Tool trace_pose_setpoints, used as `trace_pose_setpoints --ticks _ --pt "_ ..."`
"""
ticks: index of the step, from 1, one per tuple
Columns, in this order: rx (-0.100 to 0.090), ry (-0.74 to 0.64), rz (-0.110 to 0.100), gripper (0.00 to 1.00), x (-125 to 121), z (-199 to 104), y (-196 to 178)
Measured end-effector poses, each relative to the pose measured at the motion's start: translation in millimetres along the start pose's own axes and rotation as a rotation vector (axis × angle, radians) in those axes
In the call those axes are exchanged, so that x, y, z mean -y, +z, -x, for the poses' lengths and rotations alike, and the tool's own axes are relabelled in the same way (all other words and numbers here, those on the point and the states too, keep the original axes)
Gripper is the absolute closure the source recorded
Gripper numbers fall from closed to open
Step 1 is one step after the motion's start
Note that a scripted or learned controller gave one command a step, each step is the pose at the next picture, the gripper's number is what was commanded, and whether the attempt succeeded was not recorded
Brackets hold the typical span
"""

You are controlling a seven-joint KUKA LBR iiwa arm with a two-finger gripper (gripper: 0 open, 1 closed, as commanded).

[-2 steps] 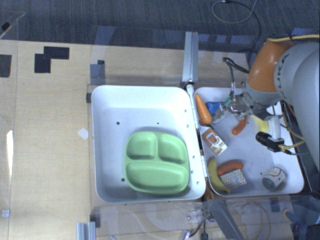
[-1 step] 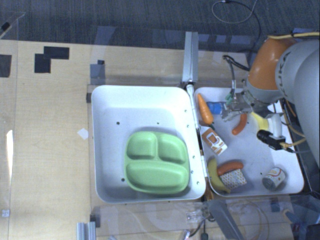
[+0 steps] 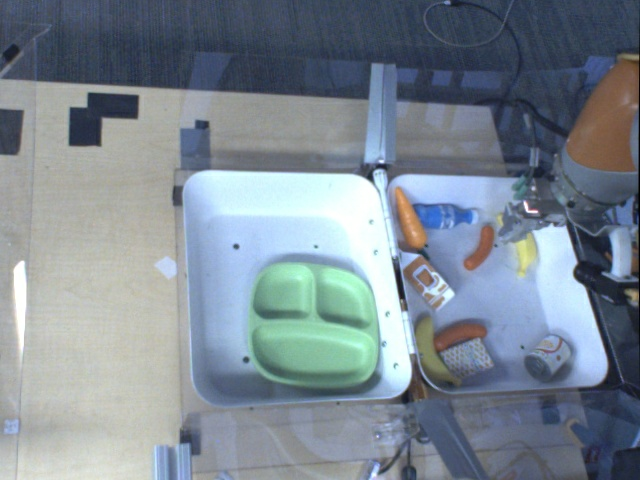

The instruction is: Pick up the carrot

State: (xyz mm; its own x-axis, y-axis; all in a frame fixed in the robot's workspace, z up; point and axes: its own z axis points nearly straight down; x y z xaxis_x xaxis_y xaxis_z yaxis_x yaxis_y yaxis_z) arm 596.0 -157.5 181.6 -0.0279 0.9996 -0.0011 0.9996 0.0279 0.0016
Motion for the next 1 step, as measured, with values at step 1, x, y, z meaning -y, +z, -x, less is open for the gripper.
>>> trace_pose_setpoints --ticks 1 --pt "0.002 -0.089 0.002 1.00 -33.5 49.1 -19.0"
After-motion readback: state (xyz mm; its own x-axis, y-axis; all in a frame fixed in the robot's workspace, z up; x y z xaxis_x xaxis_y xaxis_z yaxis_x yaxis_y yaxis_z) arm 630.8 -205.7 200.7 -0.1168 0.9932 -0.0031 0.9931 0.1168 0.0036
